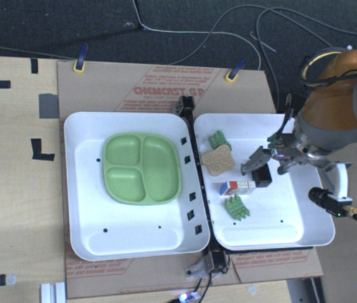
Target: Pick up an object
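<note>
Bench and bins, apart from the pieces to be picked

A green divided plate was seen lying in the left bin, beside the right bin. Both bins were set on a cardboard sheet, which was held by two clamps at its far edge. Black cables were trailed behind.
</note>
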`<state>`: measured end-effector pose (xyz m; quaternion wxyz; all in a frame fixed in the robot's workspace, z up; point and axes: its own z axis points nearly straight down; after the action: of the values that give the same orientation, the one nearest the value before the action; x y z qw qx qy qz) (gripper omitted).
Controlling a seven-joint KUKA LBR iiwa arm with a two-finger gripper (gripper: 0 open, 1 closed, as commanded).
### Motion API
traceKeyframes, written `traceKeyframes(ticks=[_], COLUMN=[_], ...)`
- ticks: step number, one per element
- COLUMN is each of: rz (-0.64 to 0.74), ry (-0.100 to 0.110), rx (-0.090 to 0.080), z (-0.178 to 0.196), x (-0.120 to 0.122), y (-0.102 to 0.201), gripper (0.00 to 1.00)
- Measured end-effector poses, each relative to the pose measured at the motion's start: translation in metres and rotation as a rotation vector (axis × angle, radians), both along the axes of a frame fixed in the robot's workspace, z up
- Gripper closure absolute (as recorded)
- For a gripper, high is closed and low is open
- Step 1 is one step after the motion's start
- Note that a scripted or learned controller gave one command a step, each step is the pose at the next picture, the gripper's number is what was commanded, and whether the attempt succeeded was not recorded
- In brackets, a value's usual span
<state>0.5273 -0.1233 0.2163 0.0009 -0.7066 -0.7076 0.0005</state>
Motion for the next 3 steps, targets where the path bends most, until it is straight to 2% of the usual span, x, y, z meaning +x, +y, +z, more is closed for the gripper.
traceKeyframes(ticks=[1,2,3], rz=[-0.001,-0.002,0.0], ry=[0.005,-0.005,-0.016], rx=[0.0,0.001,0.0], z=[-0.058,-0.098,-0.101], x=[0.0,-0.002,0.002], y=[-0.009,-0.004,-0.004], gripper=[0.0,0.0,0.0])
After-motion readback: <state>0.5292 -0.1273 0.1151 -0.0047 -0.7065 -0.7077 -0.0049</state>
